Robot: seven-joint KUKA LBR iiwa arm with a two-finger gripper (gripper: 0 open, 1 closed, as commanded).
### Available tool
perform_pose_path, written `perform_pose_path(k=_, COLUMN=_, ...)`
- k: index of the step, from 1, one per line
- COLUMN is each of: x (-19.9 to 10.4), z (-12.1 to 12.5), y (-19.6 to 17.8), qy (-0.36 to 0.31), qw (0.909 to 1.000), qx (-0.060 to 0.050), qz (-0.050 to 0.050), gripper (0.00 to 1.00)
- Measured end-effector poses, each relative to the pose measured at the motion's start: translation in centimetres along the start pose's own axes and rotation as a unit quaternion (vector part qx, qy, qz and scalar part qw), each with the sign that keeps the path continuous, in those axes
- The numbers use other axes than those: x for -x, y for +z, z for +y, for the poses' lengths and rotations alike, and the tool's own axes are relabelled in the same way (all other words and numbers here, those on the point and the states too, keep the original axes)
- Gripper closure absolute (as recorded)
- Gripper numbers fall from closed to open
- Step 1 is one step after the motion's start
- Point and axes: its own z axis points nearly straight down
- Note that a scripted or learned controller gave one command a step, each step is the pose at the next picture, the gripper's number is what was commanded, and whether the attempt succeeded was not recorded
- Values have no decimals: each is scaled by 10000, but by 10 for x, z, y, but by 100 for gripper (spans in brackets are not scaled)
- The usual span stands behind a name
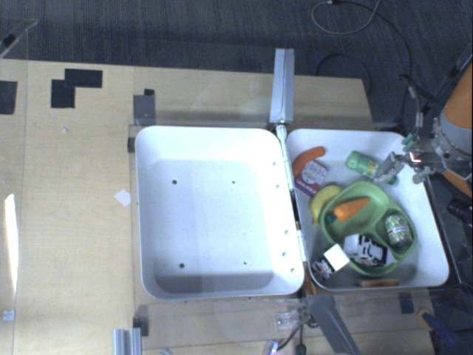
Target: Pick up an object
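Down at the near edge of the right bin (436,272) sits a white block (336,258), touching a black-and-white packet (367,250), both resting inside the green bowl (369,195). That bowl also carries an orange carrot (350,208) across its middle and a small green-lidded jar (398,230) at its right side. Just left of the bowl a yellow banana (321,200) curves along the rim, and farther back lie a purple-and-white packet (314,173) and an orange sausage shape (308,157). Toward the far right corner lies a pale green bottle (362,162) on its side.

Now the arm (457,128): it comes in from the right, orange band showing at the frame's edge, grey wrist angled down and leftward over the bin's far right corner. Its hand (399,163) hovers just right of the green bottle, fingertips pointing left toward it. Whether the fingers are spread or closed, I cannot tell, and nothing is visibly pinched between them.

Over to the left, the left bin (155,198) sits on the wooden worktop (66,220).
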Motion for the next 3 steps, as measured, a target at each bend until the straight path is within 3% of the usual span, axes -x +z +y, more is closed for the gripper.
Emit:
perform_pose_path(k=1, x=18, z=-6, y=109, qy=-1562, qw=9877, qx=75, qz=-32, gripper=0)
perform_pose_path(k=2, x=18, z=-3, y=99, qy=-1564, qw=9876, qx=110, qz=-42, gripper=100)
perform_pose_path(k=3, x=-12, z=32, y=-5, qy=-876, qw=9962, qx=3, qz=-7, gripper=100)
